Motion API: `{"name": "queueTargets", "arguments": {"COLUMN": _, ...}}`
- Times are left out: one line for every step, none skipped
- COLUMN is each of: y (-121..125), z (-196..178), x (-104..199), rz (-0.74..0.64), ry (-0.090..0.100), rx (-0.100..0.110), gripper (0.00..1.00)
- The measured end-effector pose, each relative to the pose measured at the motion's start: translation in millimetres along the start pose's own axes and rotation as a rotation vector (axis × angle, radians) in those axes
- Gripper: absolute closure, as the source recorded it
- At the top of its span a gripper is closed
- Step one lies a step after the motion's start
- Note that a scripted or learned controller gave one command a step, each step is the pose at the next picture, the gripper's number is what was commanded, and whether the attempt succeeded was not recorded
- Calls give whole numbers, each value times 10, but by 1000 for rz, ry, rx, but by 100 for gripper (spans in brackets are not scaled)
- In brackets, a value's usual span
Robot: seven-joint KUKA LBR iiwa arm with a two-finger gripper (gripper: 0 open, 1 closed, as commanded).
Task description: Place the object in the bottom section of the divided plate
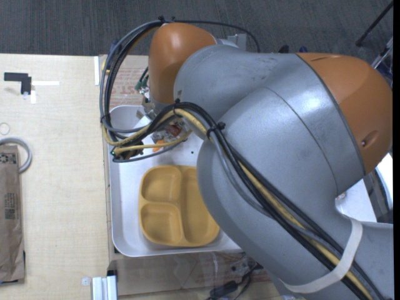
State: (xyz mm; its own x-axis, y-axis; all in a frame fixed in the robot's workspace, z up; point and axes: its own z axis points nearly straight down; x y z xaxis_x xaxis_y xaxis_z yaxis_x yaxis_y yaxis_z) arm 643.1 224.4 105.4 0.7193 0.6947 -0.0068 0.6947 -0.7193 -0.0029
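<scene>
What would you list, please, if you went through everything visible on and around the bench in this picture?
divided plate: one, yellow-tan, three compartments, lying in the near part of the white bin, partly under the arm.
white bin: one in clear sight, white, shallow, right of the wooden surface.
small items: a few, orange and dark, in the far part of the bin under the cables; too hidden to name.
wooden surface: one, pale, at the left.
brown paper bag: one, brown, at the left edge of the wooden surface.
black bracket: one, black, at the far left.
cables: a bundle, black and yellow, looping along the arm.
arm: one, grey with orange bands, reaching in from the right.
</scene>
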Motion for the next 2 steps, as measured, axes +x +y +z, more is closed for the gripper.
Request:
{"name": "queueTargets", "arguments": {"y": 21, "z": -85, "x": -15, "rz": 4, "ry": -2, "rx": 1, "gripper": 100}}
{"name": "queueTargets", "arguments": {"y": 40, "z": -170, "x": -29, "rz": 7, "ry": -4, "rx": 1, "gripper": 100}}
